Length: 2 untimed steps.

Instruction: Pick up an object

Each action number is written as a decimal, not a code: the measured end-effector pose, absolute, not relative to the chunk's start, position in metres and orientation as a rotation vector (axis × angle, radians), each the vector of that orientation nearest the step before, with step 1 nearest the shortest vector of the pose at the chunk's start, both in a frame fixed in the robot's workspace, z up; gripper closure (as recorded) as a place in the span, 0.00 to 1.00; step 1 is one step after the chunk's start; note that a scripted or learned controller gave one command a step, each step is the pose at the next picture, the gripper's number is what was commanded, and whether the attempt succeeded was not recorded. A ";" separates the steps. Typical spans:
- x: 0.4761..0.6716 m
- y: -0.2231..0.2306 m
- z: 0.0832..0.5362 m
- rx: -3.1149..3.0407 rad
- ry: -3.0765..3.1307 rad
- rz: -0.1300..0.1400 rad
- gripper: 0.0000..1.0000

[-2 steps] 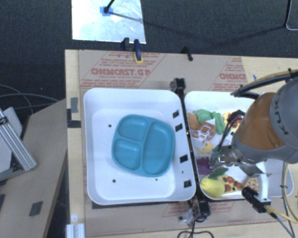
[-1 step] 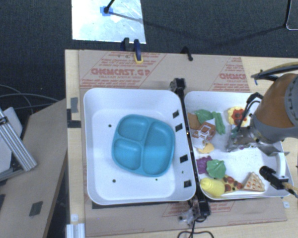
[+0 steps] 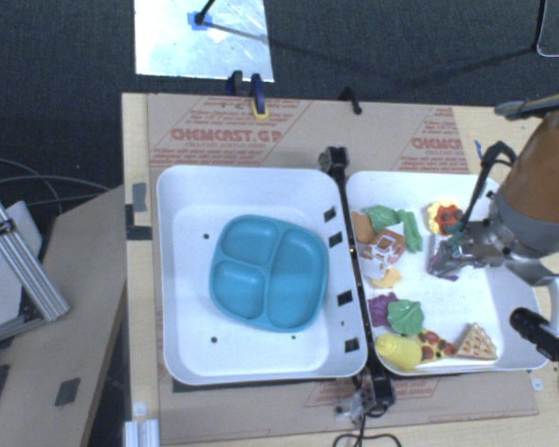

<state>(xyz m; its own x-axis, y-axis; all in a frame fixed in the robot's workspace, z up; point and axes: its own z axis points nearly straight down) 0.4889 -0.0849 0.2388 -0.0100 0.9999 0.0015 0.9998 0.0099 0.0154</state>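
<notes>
Apparently the pick is hardly begun: the gripper [image 3: 444, 261], its grasp impossible to judge, sits low in the right bin [image 3: 512, 343], with toy foods [image 3: 388, 247] lying just beside it, unlifted.

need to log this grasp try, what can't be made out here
- Gripper, camera view: small, dark and blurred over the right bin; open or shut, holding anything or not, cannot be told.
- Arm: cut off by the right edge.
- Toy food by the divider: pieces overlap and are too small to tell apart.
- Blue divided plate: plainly seen in the left bin.
</notes>
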 end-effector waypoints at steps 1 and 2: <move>0.489 -0.002 0.317 2.201 2.234 0.016 1.00; 0.486 0.058 0.277 2.212 2.235 0.001 1.00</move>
<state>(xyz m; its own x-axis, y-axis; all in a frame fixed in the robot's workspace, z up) 0.4862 0.0584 0.2772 -0.0106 0.9999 0.0025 0.9999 0.0106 -0.0018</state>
